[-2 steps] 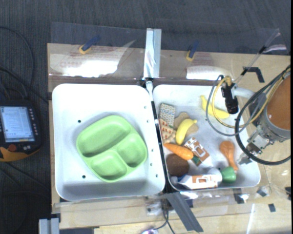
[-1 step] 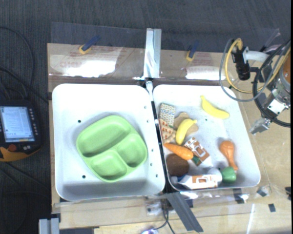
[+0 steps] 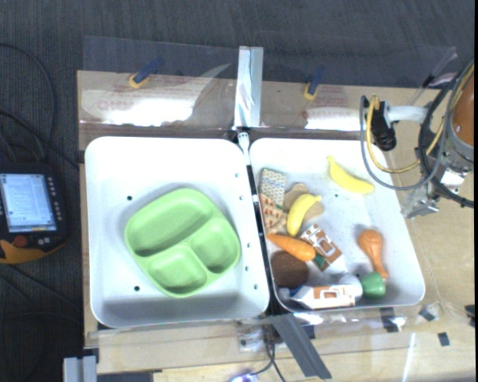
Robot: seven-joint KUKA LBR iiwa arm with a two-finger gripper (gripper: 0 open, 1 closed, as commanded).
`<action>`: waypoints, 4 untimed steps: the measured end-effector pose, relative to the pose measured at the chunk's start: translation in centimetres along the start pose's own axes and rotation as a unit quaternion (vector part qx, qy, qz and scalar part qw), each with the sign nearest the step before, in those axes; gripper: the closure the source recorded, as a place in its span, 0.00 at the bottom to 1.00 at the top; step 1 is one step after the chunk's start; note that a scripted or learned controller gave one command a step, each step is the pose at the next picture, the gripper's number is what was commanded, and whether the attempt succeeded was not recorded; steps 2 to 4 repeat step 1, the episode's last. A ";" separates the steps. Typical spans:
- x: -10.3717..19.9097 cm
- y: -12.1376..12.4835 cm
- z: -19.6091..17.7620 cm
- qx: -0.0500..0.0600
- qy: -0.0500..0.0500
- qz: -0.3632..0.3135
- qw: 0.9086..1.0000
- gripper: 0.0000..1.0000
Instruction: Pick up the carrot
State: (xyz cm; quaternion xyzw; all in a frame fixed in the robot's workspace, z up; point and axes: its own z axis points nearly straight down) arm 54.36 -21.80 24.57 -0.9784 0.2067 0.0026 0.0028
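- Left edge of the frame: a handheld control pendant [image 3: 22,213] with a lit screen lies on the dark floor, cables trailing above it.
- Left bin [image 3: 111,161]: it holds a green divided plate [image 3: 183,239], set slightly askew near the middle.
- Right bin [image 3: 398,245]: it carries a cluster of toy food along its left side.
- The carrot [image 3: 291,247] lies on its side in the lower left part of the right bin, touching a small brown-and-white carton [image 3: 319,245] on its right and a dark brown round item [image 3: 289,269] just below it.
- A yellow banana [image 3: 301,212] sits just above the carrot; a second yellow piece [image 3: 350,177] lies further toward the upper right.
- An orange drumstick-shaped item [image 3: 372,249] lies apart to the right.
- Right edge of the frame: the arm [image 3: 460,126] stands over the table beyond the bin's rim, well apart from the carrot. The state of the end effector cannot be told.
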 end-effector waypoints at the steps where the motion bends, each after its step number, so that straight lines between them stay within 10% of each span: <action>1: 1.1 -0.1 -16.6 0.002 0.006 -0.082 0.997 1.00; 4: 1.1 -0.1 -16.6 0.002 0.006 -0.082 0.997 1.00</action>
